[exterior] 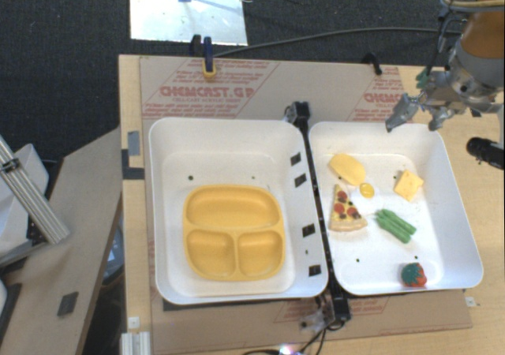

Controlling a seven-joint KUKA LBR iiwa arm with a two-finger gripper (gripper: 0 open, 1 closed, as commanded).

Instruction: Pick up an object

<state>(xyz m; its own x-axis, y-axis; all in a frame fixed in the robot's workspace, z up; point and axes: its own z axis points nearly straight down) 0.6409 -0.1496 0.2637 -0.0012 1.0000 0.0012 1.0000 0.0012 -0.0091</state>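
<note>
- White plastic makes up both shallow bins: the left bin (170, 211) bears a yellow three-compartment tray (233, 231), the right bin (461, 219) bears the loose toy food that the task draws from.
- Any of these could be the thing to pick up: a pale yellow oval piece (347, 167) with a small yellow round bit (367, 188) just beside it, a yellow cheese-like wedge (408, 185), a toy pizza slice (346, 210), a green ridged bean-like piece (394, 226) and a red-and-green berry-shaped toy (413, 274) near the front corner.
- The pieces lie flat and mostly apart, which leaves room for fingers to come down beside each; the round bit, close against the oval piece, looks the awkward one.
- The grey arm's gripper (422, 111) hangs over the far right corner of the right bin, above its rim and well apart from every piece, so it appears to be at the approach stage, holding nothing.
- Its two fingers look spread, one (401, 113) pointing toward the bin.
- Around the bins: a printed cardboard sheet (237, 85) under them, a blue clamp (207, 54) at its far edge, and a black hinge strip (309, 188) between the bins. Nothing stands between the gripper and the food.
</note>
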